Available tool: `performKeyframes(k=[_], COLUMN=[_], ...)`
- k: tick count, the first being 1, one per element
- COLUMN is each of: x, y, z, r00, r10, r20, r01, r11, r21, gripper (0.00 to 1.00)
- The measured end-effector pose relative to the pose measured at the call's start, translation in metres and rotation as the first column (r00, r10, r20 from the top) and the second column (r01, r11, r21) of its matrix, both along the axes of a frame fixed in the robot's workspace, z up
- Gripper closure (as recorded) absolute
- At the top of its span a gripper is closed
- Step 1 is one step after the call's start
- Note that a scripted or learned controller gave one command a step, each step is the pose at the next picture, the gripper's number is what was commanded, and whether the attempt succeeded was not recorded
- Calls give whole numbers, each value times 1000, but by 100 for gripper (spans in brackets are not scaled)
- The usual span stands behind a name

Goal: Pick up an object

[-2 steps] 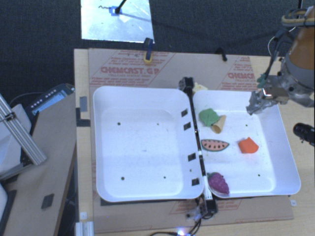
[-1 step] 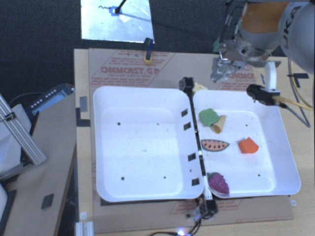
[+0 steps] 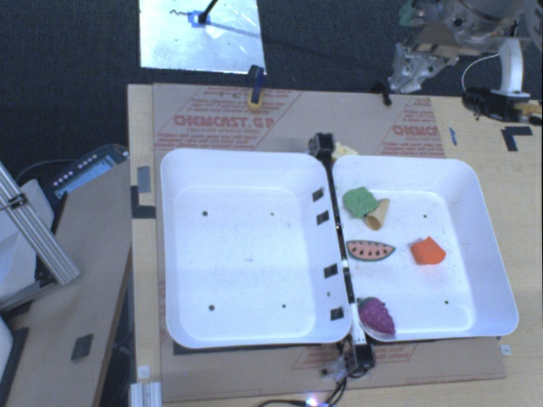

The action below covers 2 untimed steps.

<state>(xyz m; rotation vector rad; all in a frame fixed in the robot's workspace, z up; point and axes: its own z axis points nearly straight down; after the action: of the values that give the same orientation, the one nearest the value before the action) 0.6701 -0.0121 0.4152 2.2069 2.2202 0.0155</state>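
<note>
The right bin [image 3: 475, 227] holds a green toy with a tan cone [image 3: 365, 203], a watermelon slice [image 3: 370, 250], an orange block [image 3: 428, 251] and a purple grape bunch [image 3: 376, 315] near its front left corner. My gripper [image 3: 407, 68] hangs high at the top right, beyond the far edge of the bins and well away from every object. Nothing shows between its fingers.
The left bin [image 3: 246, 244] lies beside the right one, joined by a black clipped divider [image 3: 335, 236]. A shiny metal sheet [image 3: 201, 22] lies on the dark floor at the back. A yellow clamp [image 3: 254, 100] sits on the cardboard edge. Grey equipment [image 3: 51, 227] stands at the left.
</note>
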Motion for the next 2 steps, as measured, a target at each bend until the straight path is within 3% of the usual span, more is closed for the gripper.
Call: performKeyframes(k=[1,2], x=[-28,-25], y=[96,193], z=[-86,-107], r00=[1000,1000], r10=[6,6], r20=[-20,-14], r01=[-5,-6], r11=[1000,1000], r21=[3,4], gripper=[100,100])
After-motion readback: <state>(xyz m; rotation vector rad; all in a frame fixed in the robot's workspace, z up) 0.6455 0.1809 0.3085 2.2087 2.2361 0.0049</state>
